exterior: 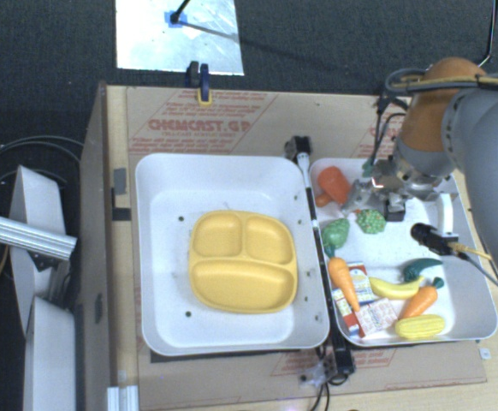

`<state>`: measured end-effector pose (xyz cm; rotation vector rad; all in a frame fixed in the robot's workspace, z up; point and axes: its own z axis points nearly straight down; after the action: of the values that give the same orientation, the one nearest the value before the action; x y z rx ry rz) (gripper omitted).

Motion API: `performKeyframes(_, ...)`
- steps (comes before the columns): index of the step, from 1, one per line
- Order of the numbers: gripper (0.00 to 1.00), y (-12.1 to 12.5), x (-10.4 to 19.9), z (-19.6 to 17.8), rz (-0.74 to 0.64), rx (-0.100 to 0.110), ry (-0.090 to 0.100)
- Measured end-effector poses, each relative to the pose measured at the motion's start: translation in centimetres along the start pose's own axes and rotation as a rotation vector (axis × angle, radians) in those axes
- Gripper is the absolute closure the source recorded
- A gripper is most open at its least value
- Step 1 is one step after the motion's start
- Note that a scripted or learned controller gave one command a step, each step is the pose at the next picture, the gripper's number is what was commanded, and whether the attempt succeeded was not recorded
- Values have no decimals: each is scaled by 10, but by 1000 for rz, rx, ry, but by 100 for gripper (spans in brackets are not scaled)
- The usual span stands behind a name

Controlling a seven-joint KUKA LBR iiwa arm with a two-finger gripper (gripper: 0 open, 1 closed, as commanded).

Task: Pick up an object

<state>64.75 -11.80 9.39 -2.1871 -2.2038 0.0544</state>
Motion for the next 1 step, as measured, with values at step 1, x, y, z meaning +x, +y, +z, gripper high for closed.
performKeyframes(1,0,22,32,-7,2,-54,-1)
